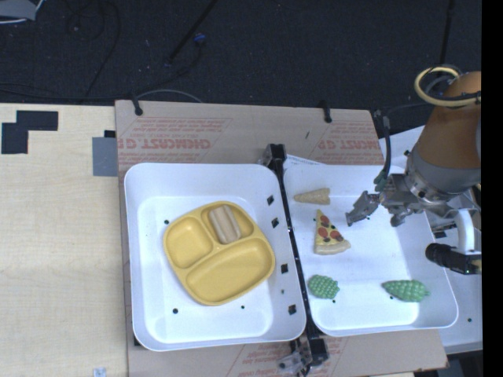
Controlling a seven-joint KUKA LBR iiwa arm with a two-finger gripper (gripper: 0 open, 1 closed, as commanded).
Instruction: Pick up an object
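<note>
Reaching in from the right, the gripper (376, 208) hangs over the right bin (440, 305), its dark metal fingers pointing left toward the bin's middle; whether those fingers stand apart or together I cannot tell, and nothing can be seen caught between them. Behind it rises the grey arm (444, 159) with its orange band near the frame's right edge.

Four toy foods lie on the right bin's floor; a pizza slice (329, 235) with red dots sits just left of and below the gripper, near it but apart; a pale cone-shaped piece (313, 197) lies above the slice, close to the divider; a green knobbly piece (323, 287) rests low in the bin near the divider; a second green knobbly piece (406, 290) lies toward the lower right, well apart from the first.

The left bin (149, 305) bears a yellow divided tray (218, 254), set at a slant; a tan sausage-like piece (225, 225) lies in the tray's upper right compartment; the other two compartments show bare yellow.

Both bins rest on a brown cardboard sheet (236, 136) printed with red lettering; a pale wooden bench (55, 242) stretches off to the left.
</note>
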